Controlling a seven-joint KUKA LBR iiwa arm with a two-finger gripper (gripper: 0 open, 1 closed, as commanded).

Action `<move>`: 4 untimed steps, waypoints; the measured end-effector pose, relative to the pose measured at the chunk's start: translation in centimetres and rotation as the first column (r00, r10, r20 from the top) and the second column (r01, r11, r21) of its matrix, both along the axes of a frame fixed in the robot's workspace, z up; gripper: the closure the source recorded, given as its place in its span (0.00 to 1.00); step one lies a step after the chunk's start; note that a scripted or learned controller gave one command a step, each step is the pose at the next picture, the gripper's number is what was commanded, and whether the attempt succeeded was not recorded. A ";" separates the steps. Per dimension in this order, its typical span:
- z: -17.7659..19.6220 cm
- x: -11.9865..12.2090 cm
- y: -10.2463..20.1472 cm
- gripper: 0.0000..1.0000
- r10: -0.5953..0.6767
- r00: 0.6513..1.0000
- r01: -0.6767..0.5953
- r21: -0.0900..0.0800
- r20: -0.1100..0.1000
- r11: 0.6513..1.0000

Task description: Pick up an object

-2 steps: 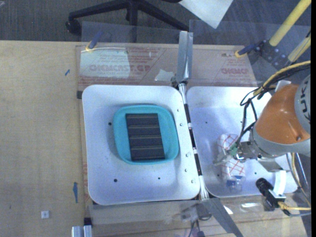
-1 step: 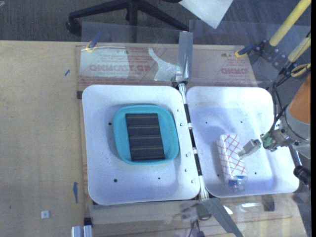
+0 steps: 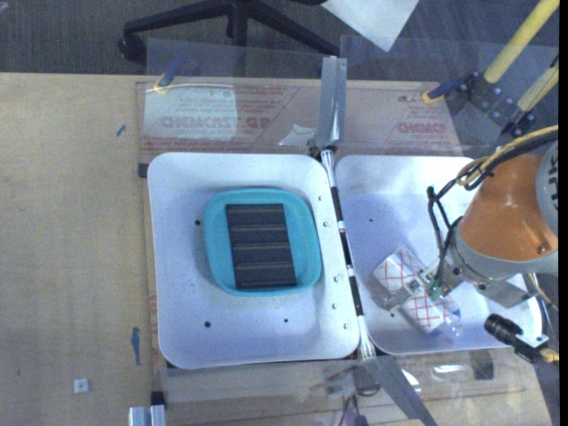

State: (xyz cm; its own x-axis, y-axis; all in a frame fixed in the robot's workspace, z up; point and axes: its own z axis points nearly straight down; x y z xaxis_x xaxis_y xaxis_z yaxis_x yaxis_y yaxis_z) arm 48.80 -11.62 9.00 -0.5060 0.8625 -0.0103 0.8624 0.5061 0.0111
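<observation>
Small white packet with red check print (image 3: 410, 288), lying crumpled in the right white bin (image 3: 382, 193) beneath the gripper (image 3: 432, 284), whose grasp state cannot be told; probably light, soft, best pinched across its middle.

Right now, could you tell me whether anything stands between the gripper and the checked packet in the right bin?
Nothing visible does. The gripper is directly over the red-and-white checked packet in the right bin. The teal tray lies apart in the left bin.
</observation>
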 end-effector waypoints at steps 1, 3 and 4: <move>1.0 0.1 -0.1 1.00 -0.003 1.000 0.003 0.000 0.004 1.000; 2.1 0.2 -0.2 1.00 -0.006 1.000 0.006 -0.001 0.009 1.000; 9.5 10.2 5.0 1.00 0.004 1.000 -0.004 0.003 -0.013 1.000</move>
